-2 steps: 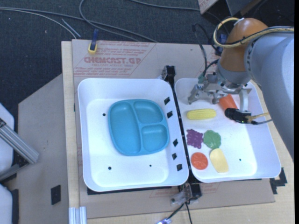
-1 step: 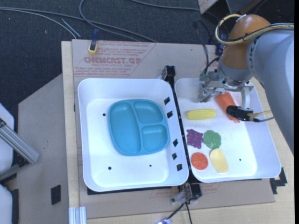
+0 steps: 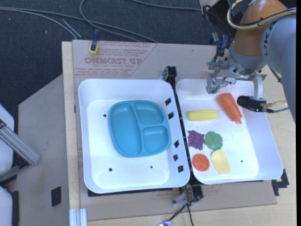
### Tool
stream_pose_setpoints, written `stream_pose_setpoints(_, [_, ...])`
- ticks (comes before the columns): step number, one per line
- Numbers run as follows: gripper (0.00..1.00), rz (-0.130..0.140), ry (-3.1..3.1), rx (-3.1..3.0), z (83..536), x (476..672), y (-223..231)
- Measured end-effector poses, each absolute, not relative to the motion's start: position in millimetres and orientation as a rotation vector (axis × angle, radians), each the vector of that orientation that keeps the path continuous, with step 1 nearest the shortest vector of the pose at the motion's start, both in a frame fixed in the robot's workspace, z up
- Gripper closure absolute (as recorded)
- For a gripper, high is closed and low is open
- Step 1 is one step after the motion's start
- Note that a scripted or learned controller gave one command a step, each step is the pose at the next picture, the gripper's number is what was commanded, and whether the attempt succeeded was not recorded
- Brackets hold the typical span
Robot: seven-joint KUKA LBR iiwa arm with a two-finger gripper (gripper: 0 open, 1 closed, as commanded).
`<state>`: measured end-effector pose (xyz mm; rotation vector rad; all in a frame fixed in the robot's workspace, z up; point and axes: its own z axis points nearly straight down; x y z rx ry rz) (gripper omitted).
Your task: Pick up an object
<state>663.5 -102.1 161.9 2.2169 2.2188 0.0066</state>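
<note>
The right bin [image 3: 263, 145] holds several toy foods: an orange carrot [image 3: 230, 107], a yellow corn cob [image 3: 202, 115], purple grapes [image 3: 195, 139], a green broccoli piece [image 3: 213, 139], a red tomato [image 3: 201, 162] and a pale yellow piece [image 3: 220, 162]. My gripper [image 3: 215, 85] hangs over the far left part of the right bin, just left of the carrot's top end and behind the corn. Nothing shows between its fingers.
The left bin [image 3: 94, 168] contains a blue divided plate [image 3: 139, 127]. A black divider with clips [image 3: 173, 121] runs between the bins. Cables [image 3: 108, 13] lie on the dark floor beyond the bench. The arm's orange band [image 3: 256, 18] rises at the upper right.
</note>
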Motion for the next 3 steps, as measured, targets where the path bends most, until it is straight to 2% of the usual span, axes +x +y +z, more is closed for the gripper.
stream_pose_setpoints(1, [1.00,0.007,2.219,2.216,217.1,665.1,-102.1])
stream_pose_setpoints(2, [1.00,0.000,2.230,2.218,209.6,655.1,-46.0])
stream_pose_setpoints(3, [1.00,0.001,2.231,2.217,221.1,638.7,9.3])
